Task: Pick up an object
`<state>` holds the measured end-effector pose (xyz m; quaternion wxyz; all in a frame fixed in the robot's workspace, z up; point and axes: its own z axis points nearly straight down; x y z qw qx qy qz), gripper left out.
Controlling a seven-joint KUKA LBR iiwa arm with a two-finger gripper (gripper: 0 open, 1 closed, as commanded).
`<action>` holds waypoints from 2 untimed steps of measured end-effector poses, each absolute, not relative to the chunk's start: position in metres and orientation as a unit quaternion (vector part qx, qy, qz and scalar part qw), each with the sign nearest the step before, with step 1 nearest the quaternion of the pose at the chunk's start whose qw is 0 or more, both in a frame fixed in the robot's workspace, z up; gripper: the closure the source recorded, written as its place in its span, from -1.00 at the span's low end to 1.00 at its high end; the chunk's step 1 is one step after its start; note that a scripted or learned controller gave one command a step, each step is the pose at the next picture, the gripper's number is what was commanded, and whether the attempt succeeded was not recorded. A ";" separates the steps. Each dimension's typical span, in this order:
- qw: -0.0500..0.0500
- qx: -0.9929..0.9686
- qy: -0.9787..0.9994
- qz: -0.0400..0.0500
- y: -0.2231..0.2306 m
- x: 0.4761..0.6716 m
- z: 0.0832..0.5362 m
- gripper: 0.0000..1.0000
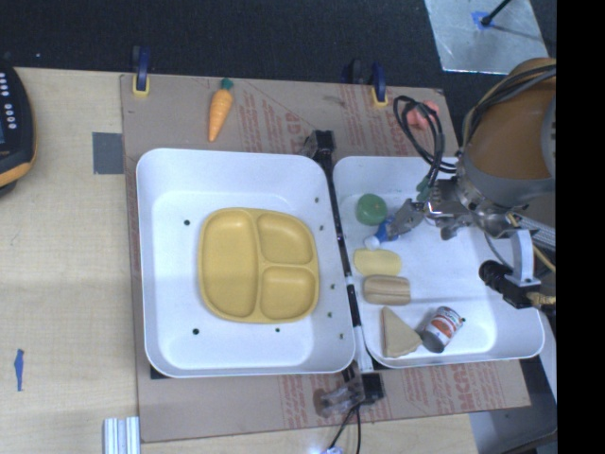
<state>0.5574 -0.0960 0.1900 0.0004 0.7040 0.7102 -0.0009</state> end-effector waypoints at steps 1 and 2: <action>-0.006 0.709 0.705 -0.005 -0.166 0.469 0.110 -1.00; 0.003 0.705 0.709 0.001 -0.200 0.562 0.092 -1.00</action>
